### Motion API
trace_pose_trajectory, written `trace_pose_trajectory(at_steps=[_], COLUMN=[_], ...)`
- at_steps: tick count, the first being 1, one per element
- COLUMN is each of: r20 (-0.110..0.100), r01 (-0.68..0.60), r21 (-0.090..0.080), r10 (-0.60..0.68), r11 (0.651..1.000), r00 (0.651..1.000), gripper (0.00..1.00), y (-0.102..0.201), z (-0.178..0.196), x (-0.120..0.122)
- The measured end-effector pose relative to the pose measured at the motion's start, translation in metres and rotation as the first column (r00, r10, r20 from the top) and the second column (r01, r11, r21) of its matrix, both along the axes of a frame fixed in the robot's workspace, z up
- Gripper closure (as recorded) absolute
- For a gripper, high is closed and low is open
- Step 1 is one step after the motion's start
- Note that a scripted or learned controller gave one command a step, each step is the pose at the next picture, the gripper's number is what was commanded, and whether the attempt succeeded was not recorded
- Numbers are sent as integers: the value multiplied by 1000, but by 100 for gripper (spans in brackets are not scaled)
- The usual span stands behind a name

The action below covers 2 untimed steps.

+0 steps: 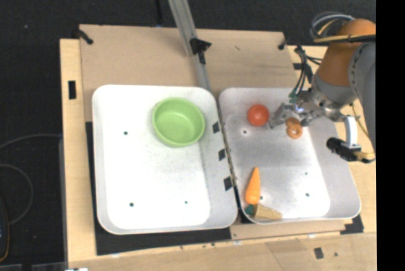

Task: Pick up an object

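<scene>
My gripper (286,118) hangs low over the upper part of the right bin (329,200), with the arm coming in from the right. A small orange round object (294,131) lies right at the gripper's tip, touching or just under it; I cannot tell whether it is held. A red ball (257,115) rests just left of the gripper. An orange carrot (253,185) lies near the bin's front left, with a tan wedge (266,213) at the front edge below it.
The left bin (126,200) holds a green bowl (179,122) near its back right. A grey pole (180,10) slants down from the top to the gap between the bins. Bare floor of the right bin spreads between the carrot and the right wall.
</scene>
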<state>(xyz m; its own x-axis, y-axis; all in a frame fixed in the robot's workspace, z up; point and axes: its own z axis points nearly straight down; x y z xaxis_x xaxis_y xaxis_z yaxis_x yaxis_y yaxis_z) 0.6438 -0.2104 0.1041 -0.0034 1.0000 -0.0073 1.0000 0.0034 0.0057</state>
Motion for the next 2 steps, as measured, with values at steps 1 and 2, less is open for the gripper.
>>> trace_pose_trajectory(at_steps=[1,2], r20=[7,1], r01=[-3,-1], r21=[-2,6], r10=[3,1], r11=[1000,1000], r00=[1000,1000], gripper=[100,100], y=[-1,6], z=[15,64], x=[2,5])
